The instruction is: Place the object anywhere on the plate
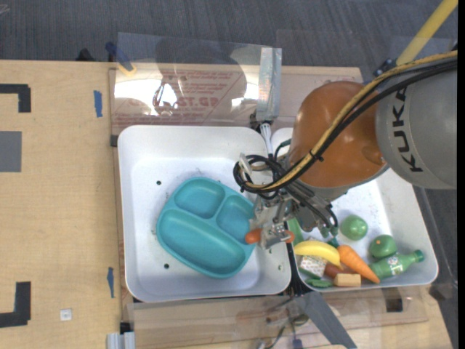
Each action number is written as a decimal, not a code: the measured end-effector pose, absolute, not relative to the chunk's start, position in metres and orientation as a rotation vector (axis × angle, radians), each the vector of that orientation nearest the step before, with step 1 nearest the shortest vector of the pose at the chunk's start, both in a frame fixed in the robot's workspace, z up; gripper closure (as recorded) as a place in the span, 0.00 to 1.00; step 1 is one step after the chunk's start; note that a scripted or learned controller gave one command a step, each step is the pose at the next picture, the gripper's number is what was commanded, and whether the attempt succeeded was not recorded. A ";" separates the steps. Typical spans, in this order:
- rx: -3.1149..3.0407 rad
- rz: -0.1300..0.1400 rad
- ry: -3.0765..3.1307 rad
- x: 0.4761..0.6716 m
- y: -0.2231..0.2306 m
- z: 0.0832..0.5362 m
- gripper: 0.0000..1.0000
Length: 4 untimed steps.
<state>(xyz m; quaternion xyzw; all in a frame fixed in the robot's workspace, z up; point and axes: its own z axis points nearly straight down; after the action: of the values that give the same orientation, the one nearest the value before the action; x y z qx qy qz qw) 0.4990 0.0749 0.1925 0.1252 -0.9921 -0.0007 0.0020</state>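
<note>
A teal divided plate (pixel 203 227) lies in the left white bin (pixel 145 166). My gripper (pixel 267 233) hangs at the plate's right edge, near the wall between the two bins. A small orange-red object (pixel 252 236) shows at the fingertips, right over the plate's right rim. It looks pinched between the fingers, and most of it is hidden by them.
The right bin (pixel 421 253) holds toy food: a banana (pixel 317 251), a carrot (pixel 357 262), a green apple (pixel 354 227), a green bottle (pixel 396 264) and other small pieces. The arm's orange wrist (pixel 338 140) covers much of that bin.
</note>
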 end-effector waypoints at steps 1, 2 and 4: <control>0.394 -0.002 -3.121 0.501 0.075 0.196 0.00; 0.393 -0.004 -3.130 0.503 0.076 0.207 1.00; 1.110 -0.001 -2.947 0.575 0.034 0.185 1.00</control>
<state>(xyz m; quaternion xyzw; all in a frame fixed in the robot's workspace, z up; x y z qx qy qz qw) 0.5747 0.0343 0.1854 0.3525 -0.9358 -0.0003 -0.0039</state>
